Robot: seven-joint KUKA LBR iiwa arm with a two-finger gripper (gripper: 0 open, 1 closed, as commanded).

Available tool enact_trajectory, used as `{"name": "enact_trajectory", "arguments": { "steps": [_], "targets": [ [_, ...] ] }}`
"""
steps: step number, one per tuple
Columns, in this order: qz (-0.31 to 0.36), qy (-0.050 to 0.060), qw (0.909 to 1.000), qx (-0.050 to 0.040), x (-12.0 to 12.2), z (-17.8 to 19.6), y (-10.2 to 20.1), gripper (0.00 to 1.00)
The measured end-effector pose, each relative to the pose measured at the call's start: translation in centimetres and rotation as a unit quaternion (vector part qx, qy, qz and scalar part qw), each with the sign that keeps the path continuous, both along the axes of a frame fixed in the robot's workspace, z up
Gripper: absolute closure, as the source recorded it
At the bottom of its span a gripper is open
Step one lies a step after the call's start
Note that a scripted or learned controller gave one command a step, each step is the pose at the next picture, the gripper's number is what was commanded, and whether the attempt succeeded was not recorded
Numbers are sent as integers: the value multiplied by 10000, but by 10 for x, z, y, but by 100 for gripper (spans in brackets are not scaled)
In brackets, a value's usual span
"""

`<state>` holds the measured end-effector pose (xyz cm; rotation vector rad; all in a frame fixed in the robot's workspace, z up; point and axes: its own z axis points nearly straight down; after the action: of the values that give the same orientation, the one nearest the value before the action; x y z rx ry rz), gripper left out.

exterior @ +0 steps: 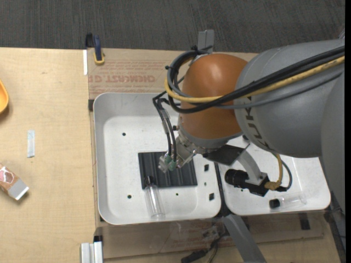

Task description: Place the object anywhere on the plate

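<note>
The claw (169, 162) hangs over the dark flat plate (184, 177) in the left bin (109, 147), and something small and pale green sits right at its tips, though I cannot tell how the claw is set or whether it truly has hold of that thing. A clear tube (154, 200) lies just below and left of the claw, its top end at the plate's lower left corner, its long axis running up and down the view. The plate is flat with bare room to the right; a second clear piece (288, 201) lies in the right bin (318, 193).
</note>
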<state>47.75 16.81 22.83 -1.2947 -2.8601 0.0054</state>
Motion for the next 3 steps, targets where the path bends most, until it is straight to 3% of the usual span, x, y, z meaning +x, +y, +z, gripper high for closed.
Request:
{"name": "enact_trajectory", "arguments": {
  "steps": [1, 2, 3],
  "targets": [
    [310, -1, 9995, 4, 0, -6, -50, 100],
    [294, -9, 9996, 4, 0, 0, -18, 100],
    [412, -6, 9992, 5, 0, -8, -49, 100]
  ]
}}
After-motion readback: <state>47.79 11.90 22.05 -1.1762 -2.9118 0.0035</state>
